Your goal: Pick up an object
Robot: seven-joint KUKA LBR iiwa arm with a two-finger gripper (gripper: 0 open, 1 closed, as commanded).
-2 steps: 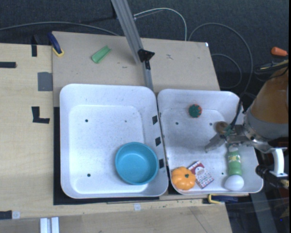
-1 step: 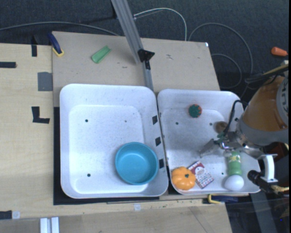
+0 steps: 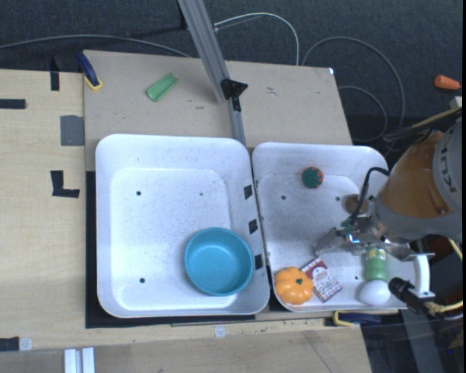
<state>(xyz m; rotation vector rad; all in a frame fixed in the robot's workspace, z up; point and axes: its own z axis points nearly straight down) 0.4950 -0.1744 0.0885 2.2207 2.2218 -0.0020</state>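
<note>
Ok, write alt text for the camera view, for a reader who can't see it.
A grey arm's end effector hangs over the right bin, near an orange pumpkin toy, a red-and-white packet, a green bottle, a white egg-like object and a small green ball. The left bin holds a blue bowl.

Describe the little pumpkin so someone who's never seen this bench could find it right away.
Start at the right bin of the two white ones. In its near-left corner sits the orange pumpkin, beside a red-and-white card. It is the one round, ribbed orange object there.
</note>
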